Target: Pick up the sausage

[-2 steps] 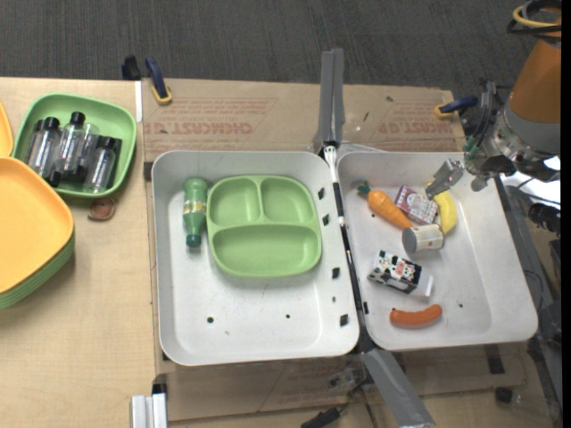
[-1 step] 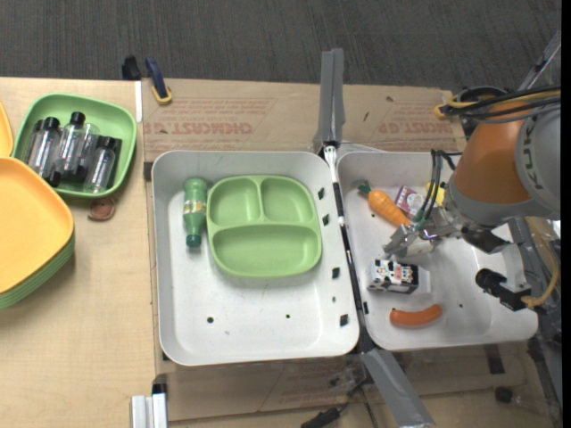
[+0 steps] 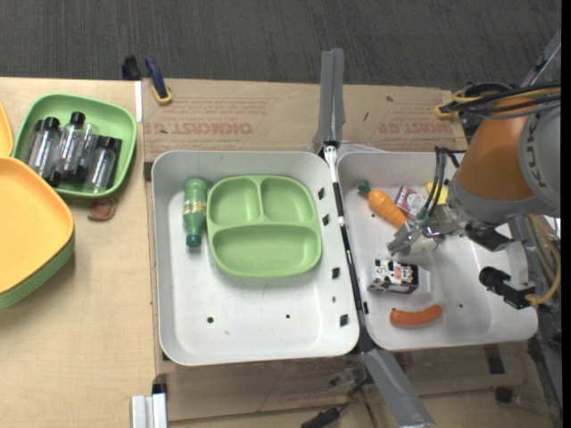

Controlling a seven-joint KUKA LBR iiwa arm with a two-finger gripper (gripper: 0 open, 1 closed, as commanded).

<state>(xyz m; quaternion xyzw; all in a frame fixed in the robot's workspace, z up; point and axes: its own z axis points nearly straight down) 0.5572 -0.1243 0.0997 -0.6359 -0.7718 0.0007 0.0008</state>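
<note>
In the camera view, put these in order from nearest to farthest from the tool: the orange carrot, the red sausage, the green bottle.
From the tool:
1. The orange carrot, just above-left of it in the right white bin.
2. The red sausage, below it near that bin's front edge.
3. The green bottle, far left in the left white bin.

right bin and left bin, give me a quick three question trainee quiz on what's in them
1. True or false: the orange-red sausage lies in the right white bin.
2. Which item is in the left white bin? A) orange carrot B) green divided plate C) black-and-white small box
3. Fill in: the green bottle lies to the ____ of the green divided plate in the camera view.

Key: 1 true. 2 B; the orange carrot and black-and-white small box sit in the right bin, near the tool. 3 left.
</note>
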